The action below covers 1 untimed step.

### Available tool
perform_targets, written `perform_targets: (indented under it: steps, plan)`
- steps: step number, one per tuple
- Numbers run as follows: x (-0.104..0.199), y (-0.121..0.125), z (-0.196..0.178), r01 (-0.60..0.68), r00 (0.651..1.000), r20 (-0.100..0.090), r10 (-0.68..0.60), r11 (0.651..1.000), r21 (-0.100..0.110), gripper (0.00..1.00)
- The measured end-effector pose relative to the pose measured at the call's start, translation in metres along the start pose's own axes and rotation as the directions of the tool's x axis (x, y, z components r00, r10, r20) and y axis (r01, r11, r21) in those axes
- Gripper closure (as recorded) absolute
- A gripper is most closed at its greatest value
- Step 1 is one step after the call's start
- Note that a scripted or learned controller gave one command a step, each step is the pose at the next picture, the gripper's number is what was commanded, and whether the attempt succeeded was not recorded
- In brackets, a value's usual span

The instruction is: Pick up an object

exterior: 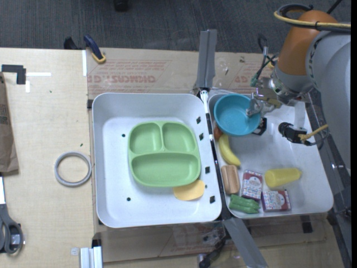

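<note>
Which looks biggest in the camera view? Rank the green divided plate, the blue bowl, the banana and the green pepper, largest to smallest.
1. green divided plate, clearly largest.
2. blue bowl.
3. banana.
4. green pepper.
Banana and pepper look close in size, so their order is unsure.

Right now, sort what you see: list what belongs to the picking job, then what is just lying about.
Job:
gripper at the blue bowl's rim
blue bowl
banana
yellow block
green pepper
two small cartons
green divided plate

Lying about:
tape ring
scissors
blue-handled clamp
</note>
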<state>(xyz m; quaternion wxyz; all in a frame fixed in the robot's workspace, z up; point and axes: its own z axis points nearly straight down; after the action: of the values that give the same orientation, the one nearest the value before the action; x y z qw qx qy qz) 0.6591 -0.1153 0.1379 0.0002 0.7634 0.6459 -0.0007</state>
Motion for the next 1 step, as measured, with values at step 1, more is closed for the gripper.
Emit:
perform_targets:
  steps: [1]
  plan:
    - [-0.0271,0.0027,-0.0141,-0.038,0.999,0.001,0.038,0.999,0.004,1.0]
